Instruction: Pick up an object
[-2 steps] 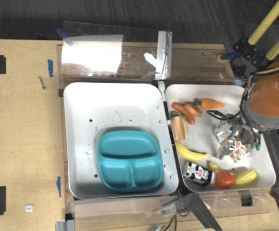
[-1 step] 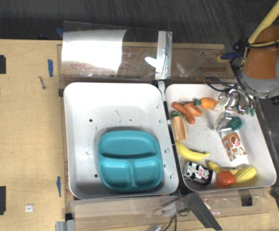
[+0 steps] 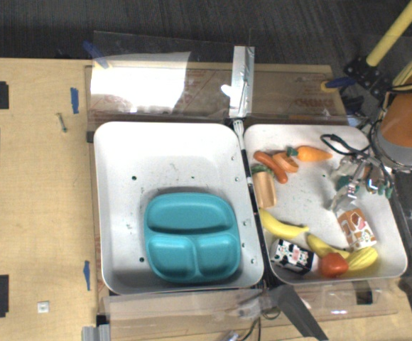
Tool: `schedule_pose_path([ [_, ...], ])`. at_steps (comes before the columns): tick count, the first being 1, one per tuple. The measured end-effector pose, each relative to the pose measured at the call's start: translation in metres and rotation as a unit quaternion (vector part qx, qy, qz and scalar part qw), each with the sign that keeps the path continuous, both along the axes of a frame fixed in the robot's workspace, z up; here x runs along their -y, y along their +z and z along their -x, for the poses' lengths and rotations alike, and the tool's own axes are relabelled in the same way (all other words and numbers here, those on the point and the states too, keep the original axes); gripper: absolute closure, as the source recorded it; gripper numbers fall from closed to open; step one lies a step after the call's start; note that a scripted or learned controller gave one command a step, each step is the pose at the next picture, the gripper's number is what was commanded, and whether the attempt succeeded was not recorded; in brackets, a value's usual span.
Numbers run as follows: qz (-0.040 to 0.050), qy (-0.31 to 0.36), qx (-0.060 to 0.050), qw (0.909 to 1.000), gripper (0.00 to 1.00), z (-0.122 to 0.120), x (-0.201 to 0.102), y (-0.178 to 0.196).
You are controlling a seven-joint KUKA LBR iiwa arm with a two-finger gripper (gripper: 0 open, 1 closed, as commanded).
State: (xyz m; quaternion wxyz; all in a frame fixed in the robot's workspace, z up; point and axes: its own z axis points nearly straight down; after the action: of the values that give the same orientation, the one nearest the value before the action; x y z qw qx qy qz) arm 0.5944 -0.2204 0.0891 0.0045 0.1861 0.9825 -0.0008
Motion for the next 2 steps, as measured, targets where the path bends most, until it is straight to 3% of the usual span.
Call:
schedule_pose_path([
  [1,-0.0006,-0.022,0.001,0.9998,0.0,0.064,-0.015,0.001],
  [2,-0.0007,-0.117,0.004,0.9932,0.0,0.11,-0.026,0.001],
])
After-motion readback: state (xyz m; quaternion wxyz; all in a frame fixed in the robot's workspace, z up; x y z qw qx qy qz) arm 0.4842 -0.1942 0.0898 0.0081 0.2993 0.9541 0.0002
